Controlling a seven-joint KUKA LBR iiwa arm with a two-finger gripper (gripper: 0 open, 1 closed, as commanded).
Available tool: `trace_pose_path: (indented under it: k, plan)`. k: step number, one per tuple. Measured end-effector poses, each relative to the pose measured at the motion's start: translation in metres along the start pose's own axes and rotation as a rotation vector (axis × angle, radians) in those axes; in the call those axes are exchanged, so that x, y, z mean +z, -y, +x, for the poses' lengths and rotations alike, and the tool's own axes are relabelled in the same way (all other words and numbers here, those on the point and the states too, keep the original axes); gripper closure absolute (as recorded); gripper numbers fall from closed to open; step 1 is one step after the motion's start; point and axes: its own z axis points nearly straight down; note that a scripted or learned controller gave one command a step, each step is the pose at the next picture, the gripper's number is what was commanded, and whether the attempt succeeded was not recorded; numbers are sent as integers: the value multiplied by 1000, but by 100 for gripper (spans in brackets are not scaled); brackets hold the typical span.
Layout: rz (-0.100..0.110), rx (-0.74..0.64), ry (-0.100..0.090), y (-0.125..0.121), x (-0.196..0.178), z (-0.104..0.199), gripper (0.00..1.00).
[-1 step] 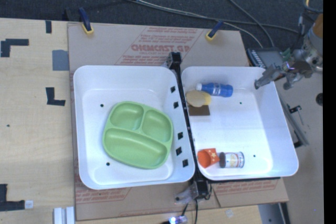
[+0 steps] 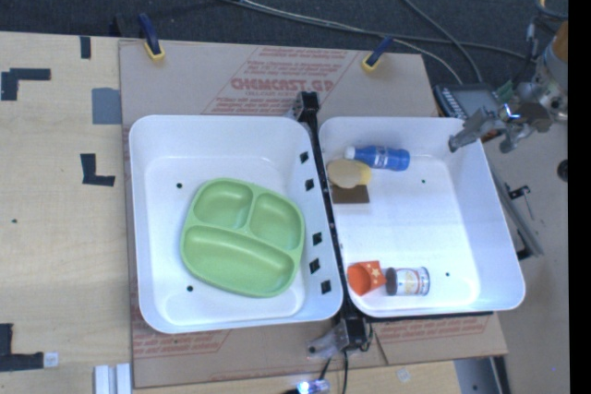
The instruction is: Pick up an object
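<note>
My gripper [image 2: 482, 136] hangs over the far right rim of the right bin [image 2: 494, 226], w/ fingers spread apart and nothing btwn them. In that bin: a blue bottle [image 2: 379, 158] lying on its side near the far wall, a yellowish round item [image 2: 347, 172] just beside it, touching a brown flat piece [image 2: 351, 194]. Near the front wall lies a small jar [image 2: 406, 280] w/ an orange item [image 2: 364, 278] at its left end. The left bin [image 2: 152, 226] holds a green divided plate [image 2: 244, 236].
</note>
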Motion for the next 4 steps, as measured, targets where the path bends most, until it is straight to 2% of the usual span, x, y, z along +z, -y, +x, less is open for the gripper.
trace_pose_path:
  k: [3,4]
  plan:
    - [6,0,-1,9,180,21,0]
    - [1,-1,0,7,166,20,100]
